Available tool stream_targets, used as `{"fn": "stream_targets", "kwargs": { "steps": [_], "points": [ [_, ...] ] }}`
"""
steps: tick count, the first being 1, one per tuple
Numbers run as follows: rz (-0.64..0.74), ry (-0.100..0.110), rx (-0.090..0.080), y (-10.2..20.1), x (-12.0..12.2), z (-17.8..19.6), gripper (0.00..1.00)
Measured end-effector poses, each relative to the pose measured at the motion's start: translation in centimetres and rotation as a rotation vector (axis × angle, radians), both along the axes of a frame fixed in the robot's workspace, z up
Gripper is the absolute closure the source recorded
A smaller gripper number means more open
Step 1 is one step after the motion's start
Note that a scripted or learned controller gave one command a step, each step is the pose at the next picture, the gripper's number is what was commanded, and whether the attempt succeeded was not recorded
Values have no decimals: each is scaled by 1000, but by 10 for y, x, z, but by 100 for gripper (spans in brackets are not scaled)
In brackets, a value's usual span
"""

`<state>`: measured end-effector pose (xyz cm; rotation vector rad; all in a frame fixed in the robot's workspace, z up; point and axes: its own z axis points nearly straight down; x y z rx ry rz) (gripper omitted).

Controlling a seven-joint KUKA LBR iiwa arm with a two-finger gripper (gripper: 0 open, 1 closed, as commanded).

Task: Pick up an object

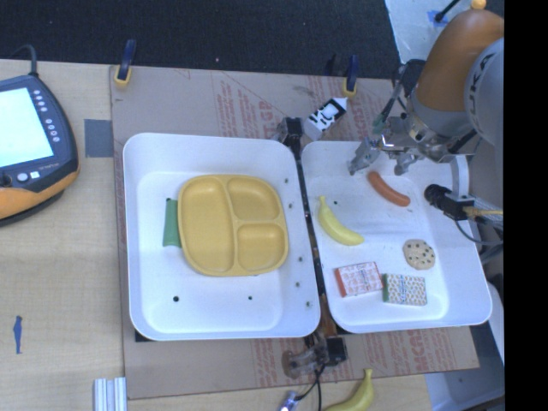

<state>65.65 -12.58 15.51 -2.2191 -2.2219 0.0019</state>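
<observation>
Sausage [389, 188] looks like the thing to pick up, because it lies closest to the gripper [383, 159]. It is a small reddish toy sausage in the upper part of the right bin [479, 311], lying at a slant from upper left to lower right. The gripper hangs just above and a little to the left of it, at the upper right of the frame. Its two fingers look spread apart, with nothing between them.

To do this step well, I think the gripper should move a little down and to the right in the frame, until it sits over the middle of the sausage. The fingers should go across the thin way, one on each long side, not along its length. So the wrist may need a small turn to match the slant. Then it should come straight down and close gently. The sausage is round and smooth, so it may roll or slip away if only one finger touches it first.

Other things share this bin: a banana [338, 225] to the left, a cookie [419, 253] lower down, and a red packet [358, 278] touching a green packet [404, 289] near the bottom. They are all well apart from the sausage, so they should not get in the way. The left bin [145, 306] holds a yellow tray [231, 225] with three parts, resting partly on something green [171, 223].
</observation>
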Motion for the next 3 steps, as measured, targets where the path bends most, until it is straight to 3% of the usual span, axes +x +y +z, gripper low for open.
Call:
{"fn": "stream_targets", "kwargs": {
  "steps": [1,2,3],
  "points": [
    [1,-1,0,-46,0,26,0],
    [3,4,-1,-35,-1,-57,0],
    [2,-2,-1,-58,1,60,0]
  ]
}}
